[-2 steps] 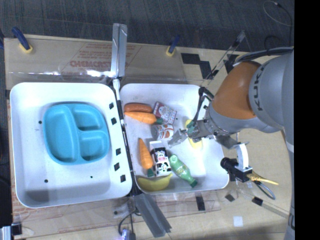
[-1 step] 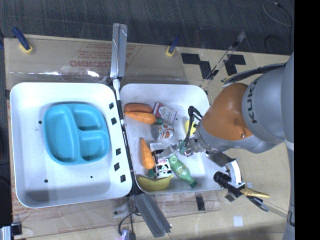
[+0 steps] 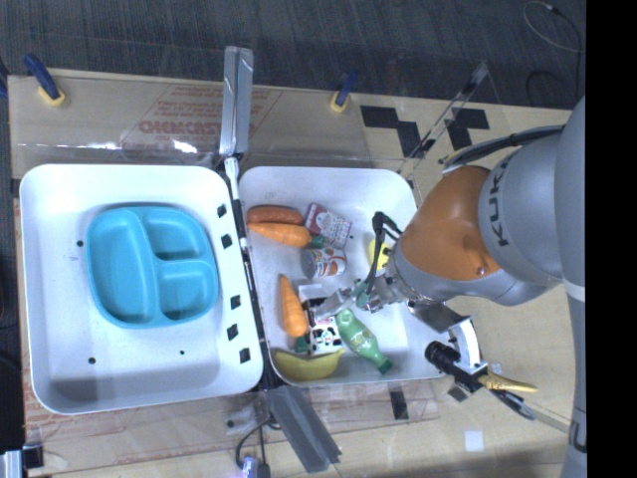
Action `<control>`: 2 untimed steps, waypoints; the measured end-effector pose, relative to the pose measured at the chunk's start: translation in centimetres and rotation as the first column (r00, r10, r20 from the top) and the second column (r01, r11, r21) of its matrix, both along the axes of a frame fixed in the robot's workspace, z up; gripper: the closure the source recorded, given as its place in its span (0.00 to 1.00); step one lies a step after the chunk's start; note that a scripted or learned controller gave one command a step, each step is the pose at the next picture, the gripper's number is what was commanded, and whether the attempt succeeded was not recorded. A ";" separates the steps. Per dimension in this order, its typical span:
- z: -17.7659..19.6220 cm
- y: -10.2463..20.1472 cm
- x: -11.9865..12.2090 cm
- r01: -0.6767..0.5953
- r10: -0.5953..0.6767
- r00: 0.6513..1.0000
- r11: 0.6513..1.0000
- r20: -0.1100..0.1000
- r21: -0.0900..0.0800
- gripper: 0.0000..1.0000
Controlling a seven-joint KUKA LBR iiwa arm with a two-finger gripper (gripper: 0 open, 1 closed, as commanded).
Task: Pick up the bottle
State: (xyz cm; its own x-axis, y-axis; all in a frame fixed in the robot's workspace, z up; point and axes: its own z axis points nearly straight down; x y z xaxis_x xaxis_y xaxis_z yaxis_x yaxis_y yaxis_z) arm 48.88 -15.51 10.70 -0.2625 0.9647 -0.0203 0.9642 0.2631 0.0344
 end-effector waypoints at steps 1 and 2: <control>-1.4 -3.9 -1.1 0.194 -0.194 0.980 0.981 -0.037 0.010 0.00; -0.5 -3.8 -1.1 0.189 -0.189 0.981 0.982 -0.038 0.010 1.00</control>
